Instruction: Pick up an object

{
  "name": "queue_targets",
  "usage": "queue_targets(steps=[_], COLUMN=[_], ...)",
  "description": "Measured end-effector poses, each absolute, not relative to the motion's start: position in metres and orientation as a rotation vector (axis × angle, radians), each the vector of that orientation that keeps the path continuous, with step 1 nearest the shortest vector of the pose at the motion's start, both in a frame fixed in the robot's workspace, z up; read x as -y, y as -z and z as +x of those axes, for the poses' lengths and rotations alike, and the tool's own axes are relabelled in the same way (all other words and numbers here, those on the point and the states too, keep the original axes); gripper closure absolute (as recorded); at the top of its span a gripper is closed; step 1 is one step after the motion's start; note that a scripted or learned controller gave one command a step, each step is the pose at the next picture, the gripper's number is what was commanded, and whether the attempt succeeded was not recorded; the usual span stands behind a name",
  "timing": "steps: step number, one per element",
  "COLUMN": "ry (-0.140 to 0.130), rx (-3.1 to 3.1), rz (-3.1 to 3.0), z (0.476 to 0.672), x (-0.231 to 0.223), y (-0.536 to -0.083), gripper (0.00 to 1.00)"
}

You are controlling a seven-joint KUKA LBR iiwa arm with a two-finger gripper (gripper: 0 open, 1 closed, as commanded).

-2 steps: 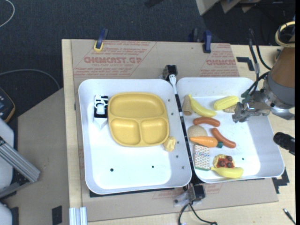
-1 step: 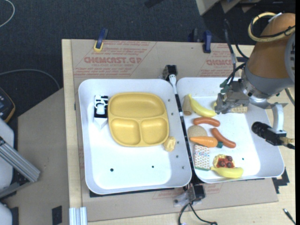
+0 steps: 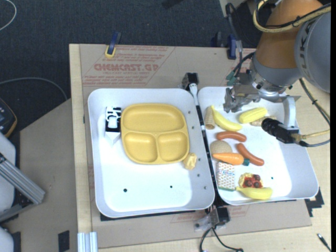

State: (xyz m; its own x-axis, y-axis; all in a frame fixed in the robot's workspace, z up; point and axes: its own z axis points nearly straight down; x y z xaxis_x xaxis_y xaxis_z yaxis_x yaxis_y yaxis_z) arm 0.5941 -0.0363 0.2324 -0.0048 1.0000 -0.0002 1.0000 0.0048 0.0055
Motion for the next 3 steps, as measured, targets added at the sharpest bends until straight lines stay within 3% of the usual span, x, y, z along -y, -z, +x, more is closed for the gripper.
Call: queue_targets(steps=[1,2,3], ry=[-0.007,-0.003,-0.003], rx=[-2.223,-2.222,-2.220], rz=[2.213,2.216,2.217], z=[0.635,0.653,0.653], x=[0.003,-0.021,-0.019], y=[-0.238,-0.221,-0.230], gripper=[1.00,1.00,1.00])
